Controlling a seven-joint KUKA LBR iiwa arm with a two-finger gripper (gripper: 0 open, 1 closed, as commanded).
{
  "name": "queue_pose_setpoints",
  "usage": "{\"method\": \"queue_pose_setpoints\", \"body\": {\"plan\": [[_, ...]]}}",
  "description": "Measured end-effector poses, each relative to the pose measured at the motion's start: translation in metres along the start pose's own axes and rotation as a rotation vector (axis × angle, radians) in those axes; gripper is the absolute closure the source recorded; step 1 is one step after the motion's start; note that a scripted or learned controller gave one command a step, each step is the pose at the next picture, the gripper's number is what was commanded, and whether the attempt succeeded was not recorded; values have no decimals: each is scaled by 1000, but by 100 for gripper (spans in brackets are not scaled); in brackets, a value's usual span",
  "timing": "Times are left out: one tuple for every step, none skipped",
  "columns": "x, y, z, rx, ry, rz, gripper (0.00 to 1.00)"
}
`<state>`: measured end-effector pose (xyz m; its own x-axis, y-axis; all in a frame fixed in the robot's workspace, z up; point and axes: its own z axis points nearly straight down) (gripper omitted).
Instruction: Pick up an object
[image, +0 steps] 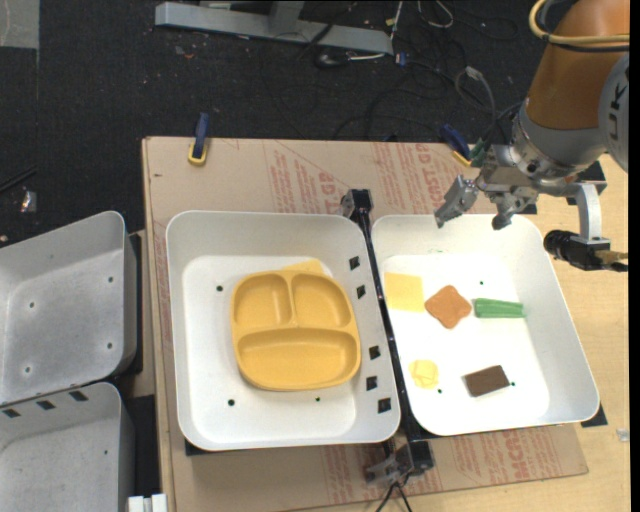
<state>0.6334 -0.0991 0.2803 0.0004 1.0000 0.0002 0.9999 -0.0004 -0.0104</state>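
Spread apart, the two dark fingers of the pincer (478, 206) hang over the upper rim of the right bin (570, 385), in the upper right of the frame, with nothing between them. Above them the grey wrist runs up into the orange band of the arm (575, 85), which fills the top right corner.

Below the pincer, inside the right bin, five small things lie apart from one another. A pale yellow square (404, 292) sits nearest the bin's left wall. Just to its right is an orange block (448, 306), turned like a diamond, and right of that a green bar (498, 309) lies flat, pointing toward the bin's right wall. Lower down, a small yellow piece (425, 374) rests near the left wall, and a brown block (487, 380) lies to its right, slightly tilted. All five are well clear of the fingers.

Left of a black divider, the left bin (200, 400) holds a yellow sectioned tray (296, 330) near its middle. Both bins rest on a cardboard sheet (270, 165), and a blue-and-yellow clamp (200, 140) grips that sheet's upper left edge.
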Motion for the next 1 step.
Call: {"method": "queue_pose_setpoints", "body": {"plan": [[0,2,-6,-10,-1,-1,0]]}}
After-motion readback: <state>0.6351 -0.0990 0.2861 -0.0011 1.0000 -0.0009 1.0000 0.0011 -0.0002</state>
